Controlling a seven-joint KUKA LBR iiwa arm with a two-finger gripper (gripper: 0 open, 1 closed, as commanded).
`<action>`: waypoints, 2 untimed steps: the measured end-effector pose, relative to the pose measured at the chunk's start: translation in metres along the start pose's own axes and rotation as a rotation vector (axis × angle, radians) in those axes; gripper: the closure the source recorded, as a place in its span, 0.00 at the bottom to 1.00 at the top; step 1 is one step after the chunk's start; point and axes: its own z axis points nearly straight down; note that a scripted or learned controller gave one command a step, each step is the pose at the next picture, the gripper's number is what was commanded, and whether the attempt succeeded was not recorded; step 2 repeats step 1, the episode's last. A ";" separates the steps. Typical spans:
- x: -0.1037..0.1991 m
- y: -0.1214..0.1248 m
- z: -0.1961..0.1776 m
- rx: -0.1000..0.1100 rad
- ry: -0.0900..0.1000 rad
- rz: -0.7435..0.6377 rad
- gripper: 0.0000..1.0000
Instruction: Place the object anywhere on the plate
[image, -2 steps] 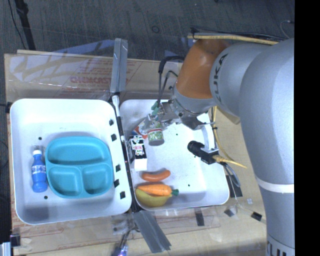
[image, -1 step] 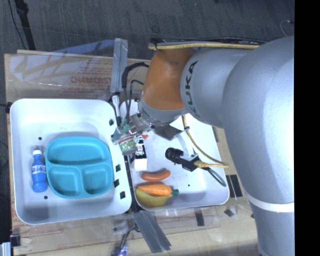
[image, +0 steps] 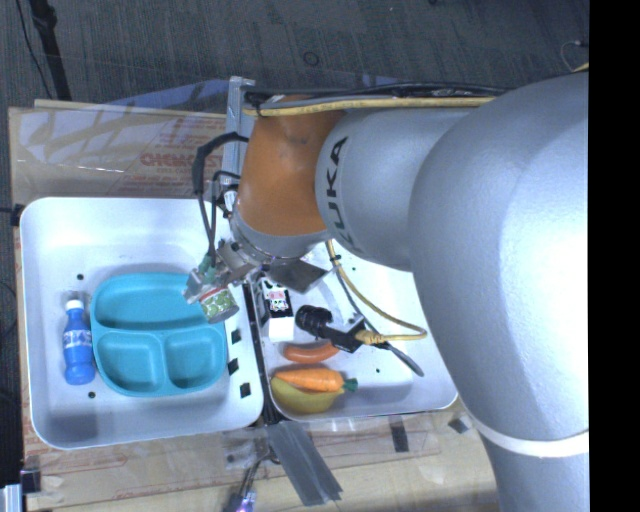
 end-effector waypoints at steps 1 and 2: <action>-0.001 0.000 0.000 0.000 0.000 0.001 0.00; -0.001 0.000 0.000 0.000 0.000 0.001 0.00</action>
